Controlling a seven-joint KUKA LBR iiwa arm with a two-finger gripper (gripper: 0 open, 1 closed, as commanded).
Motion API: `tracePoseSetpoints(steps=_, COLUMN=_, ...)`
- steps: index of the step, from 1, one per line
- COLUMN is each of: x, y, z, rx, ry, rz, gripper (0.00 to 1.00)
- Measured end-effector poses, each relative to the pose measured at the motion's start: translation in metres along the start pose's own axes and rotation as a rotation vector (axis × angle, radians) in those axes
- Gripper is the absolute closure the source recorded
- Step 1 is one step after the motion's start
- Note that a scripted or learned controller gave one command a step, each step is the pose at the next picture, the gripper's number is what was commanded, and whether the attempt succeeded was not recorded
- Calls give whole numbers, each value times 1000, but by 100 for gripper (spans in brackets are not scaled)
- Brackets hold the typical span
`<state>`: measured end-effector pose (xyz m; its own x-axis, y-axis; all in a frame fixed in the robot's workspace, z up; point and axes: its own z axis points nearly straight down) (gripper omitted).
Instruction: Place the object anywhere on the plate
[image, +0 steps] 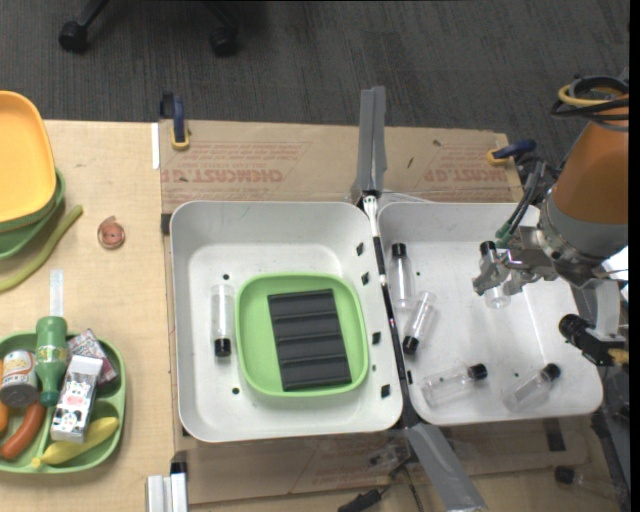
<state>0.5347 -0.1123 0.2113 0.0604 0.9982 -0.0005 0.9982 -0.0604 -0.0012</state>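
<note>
Right bin (570, 400): vials (412, 322) (scattered) lie left of gripper (493, 290).

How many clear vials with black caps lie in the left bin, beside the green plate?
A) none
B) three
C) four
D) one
D: a single vial lies on the floor of the left bin, just left of the green plate; the other vials lie in the right bin.

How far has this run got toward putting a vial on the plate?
Done: nothing; the green plate carries a dark ridged block, no vial. One vial lies beside it in the left bin. In hand: the gripper hangs over the right bin; its grasp is unclear. Left: pick and place.
</note>
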Motion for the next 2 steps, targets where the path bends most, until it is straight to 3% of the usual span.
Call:
tracePoseSetpoints(steps=1, x=0, y=0, z=0, rx=0, ry=0, rz=0, gripper=0)
tracePoseSetpoints(steps=2, x=-28, y=-54, z=-179, rx=-1, ry=-2, rz=-32, gripper=0)
